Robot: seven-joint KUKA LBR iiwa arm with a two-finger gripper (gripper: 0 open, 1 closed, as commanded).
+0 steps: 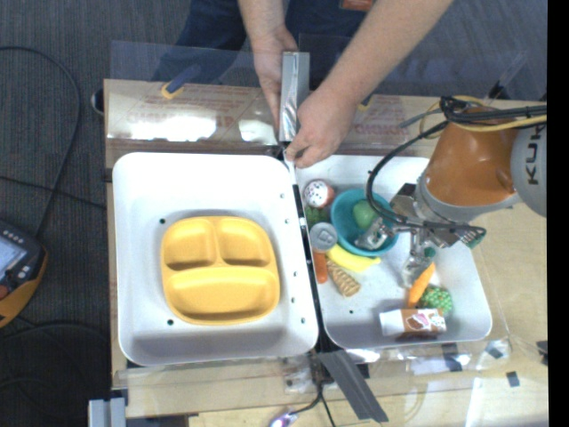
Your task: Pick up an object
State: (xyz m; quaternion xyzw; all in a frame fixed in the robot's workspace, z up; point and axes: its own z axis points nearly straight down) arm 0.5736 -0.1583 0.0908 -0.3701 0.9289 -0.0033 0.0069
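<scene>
step: approach — we're low over the right bin [476, 323], nothing lifted yet
gripper [418, 265]: can't tell how far open or what it has; tip sits just above the carrot [420, 285]
targets: carrot, banana [354, 261], teal bowl [356, 225] close by
next: we need a clean close on one item — clutter's tight
note: person's hands [316, 132] at the divider

Arm [480, 172] reaches over right bin [471, 323] of small items; yellow tray [220, 268] fills left bin [142, 185].

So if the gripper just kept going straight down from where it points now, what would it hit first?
Probably the orange carrot lying right under the gripper in the right bin; depth is hard to judge from above.
</scene>
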